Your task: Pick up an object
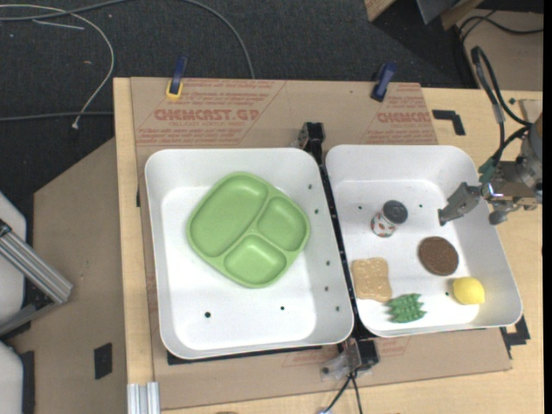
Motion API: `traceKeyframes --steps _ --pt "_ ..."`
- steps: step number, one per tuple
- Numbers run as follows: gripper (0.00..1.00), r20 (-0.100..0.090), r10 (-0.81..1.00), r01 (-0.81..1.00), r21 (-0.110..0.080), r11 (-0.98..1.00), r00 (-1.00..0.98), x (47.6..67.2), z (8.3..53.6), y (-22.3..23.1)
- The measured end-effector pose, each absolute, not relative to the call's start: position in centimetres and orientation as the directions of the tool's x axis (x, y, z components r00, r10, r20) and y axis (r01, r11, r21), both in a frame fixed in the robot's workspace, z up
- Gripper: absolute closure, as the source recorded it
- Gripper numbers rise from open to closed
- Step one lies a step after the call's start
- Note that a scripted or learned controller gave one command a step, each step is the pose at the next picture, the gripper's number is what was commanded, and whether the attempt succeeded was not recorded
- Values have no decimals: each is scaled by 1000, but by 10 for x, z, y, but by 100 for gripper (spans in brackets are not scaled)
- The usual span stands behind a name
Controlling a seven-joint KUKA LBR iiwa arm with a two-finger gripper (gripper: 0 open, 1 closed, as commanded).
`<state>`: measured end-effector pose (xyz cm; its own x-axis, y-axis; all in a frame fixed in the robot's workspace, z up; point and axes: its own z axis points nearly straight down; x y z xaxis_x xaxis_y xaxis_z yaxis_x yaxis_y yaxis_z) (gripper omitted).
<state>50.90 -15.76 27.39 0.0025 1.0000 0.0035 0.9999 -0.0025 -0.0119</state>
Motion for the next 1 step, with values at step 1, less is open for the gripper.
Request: traceKeyframes --steps 1 --pt "0 1 1000 1000 -1 0 0 511 279 -157"
